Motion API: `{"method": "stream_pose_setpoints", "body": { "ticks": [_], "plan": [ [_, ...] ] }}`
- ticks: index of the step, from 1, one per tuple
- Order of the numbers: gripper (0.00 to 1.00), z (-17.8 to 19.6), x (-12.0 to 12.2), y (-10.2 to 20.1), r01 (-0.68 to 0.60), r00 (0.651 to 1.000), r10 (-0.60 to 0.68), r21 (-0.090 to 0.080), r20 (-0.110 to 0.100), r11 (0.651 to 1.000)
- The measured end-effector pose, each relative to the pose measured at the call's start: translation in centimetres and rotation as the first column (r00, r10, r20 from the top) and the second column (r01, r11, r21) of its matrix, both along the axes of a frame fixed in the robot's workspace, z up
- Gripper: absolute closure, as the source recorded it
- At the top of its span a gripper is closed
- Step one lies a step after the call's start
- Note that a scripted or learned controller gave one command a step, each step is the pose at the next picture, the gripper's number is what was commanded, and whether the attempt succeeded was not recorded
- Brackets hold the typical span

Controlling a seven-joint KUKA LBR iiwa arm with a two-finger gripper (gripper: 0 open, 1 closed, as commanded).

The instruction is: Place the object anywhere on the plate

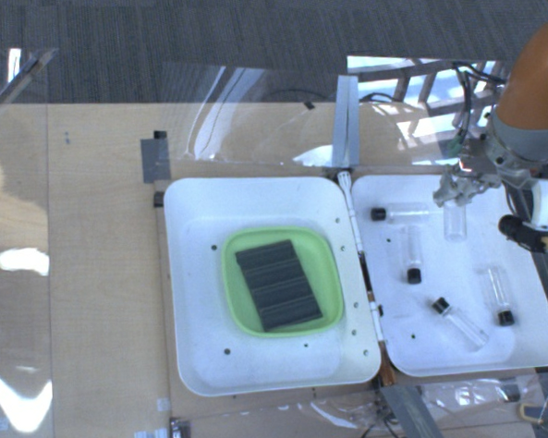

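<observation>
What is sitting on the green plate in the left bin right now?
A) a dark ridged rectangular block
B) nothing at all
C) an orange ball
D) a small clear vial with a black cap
A: a dark ridged block lies on the green plate in the left bin, while the clear vials with black caps lie in the right bin.
</observation>
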State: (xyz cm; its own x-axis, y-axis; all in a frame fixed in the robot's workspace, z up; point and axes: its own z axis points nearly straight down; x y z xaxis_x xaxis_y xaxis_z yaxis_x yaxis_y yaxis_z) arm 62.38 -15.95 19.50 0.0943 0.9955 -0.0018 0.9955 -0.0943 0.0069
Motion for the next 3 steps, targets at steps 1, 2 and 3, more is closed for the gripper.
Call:
{"method": "stream_pose_setpoints", "body": {
  "ticks": [1, 2, 3],
  "plan": [
    [1.00, -5.8, -6.5, 6.4, -0.066, 0.998, 0.066, 0.003, -0.004, 0.998],
    [1.00, -0.9, -6.2, 13.0, -0.151, 0.988, 0.151, 0.002, 0.001, 0.988],
    [1.00, -0.9, -3.5, 19.2, -0.319, 0.948, 0.319, 0.001, 0.001, 0.948]
  ]
}}
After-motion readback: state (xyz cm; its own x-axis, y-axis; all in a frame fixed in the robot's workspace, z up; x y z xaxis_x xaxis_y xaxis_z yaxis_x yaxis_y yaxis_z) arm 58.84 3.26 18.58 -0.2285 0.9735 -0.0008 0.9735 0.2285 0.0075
